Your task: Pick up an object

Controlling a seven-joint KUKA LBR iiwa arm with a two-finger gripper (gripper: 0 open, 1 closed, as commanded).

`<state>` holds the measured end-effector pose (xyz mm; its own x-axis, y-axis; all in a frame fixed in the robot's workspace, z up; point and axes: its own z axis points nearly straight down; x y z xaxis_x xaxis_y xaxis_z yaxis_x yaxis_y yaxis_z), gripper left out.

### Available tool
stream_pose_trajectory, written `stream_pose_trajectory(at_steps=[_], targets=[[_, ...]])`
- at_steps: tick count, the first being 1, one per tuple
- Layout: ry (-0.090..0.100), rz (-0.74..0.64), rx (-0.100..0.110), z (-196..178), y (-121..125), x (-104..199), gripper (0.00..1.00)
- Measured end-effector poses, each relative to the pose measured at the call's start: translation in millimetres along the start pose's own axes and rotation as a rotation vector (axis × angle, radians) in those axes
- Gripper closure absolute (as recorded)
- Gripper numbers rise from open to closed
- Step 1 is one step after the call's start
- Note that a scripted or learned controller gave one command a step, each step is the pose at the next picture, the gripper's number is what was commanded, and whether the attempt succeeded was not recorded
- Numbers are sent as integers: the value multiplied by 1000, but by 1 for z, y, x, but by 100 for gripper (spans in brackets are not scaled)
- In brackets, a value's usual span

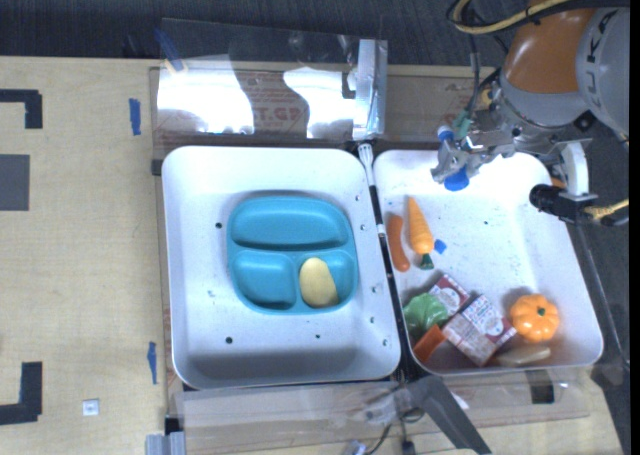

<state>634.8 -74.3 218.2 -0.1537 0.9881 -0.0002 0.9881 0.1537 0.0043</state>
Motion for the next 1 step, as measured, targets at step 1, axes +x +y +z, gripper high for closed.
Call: stream_pose_trajectory(at_steps=[1], targets=[[-2, 119, 3, 4, 9, -13, 100]])
